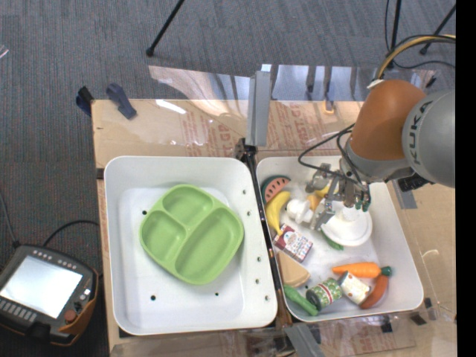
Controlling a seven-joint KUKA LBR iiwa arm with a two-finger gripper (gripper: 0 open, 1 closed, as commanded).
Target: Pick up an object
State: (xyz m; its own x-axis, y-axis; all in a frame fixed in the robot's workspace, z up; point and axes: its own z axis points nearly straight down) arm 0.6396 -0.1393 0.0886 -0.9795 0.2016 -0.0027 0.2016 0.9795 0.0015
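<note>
Right bin [407,262]: toy foods lie in a loose cluster. A banana [277,209] runs lengthwise toward the far wall beside a watermelon slice [273,184]; a carrot [358,269] lies crosswise, its leafy end toward the arm's side. The claw [336,199] hangs over a white dish [348,229]; whether it is released or clenched cannot be told. Left bin [123,274]: a green divided plate [192,233]. The brown surface [186,129] stands on grey carpet [59,36]; a handheld controller [46,292] lies on the floor.

Grey carpet floor [223,28] all round, with thin black stand legs [169,17] slanting across up top. Handheld screen pendant [44,292] sitting off the brown bench's [186,129] lower left corner.
</note>
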